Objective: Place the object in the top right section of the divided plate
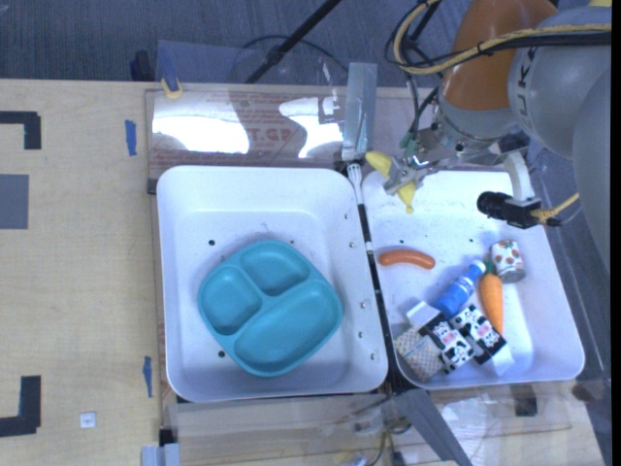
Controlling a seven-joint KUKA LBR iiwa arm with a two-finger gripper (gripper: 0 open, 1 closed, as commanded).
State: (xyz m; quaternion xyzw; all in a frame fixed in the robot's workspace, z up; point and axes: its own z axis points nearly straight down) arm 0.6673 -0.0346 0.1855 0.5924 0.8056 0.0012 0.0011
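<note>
Cow-print toy [456, 343] and a mesh pouch [419, 355] sit closest, jammed into the near end of the right bin [548, 349]. A blue bottle [456, 291], a carrot [493, 304], a sausage [407, 258] and a little spotted ball-ish thing [506, 258] lie around them. It's just a jumbled pile to pick from, nothing arranged.

My guess is the yellow thing [407, 198] is what's being picked, maybe a toy banana. It's at the far left corner of the right bin, close to the wall between the bins, with the gripper [412, 171] right on top of it. I honestly can't tell whether the gripper is spread or closed on it, there's too much cable and shadow in the way. So I wouldn't call it grabbed.

The blue plate [205, 311] sits in the middle of the left bin [194, 212], turned a bit. Its top right section [278, 268] has nothing in it, so the task isn't done yet.

The arm [495, 56] reaches in from the right over the far edge, wrist pointing down into that corner. If the yellow thing is held, the next move would be a lift over the wall and a short hop left. Being that close to the wall could make for a clumsy grab.
</note>
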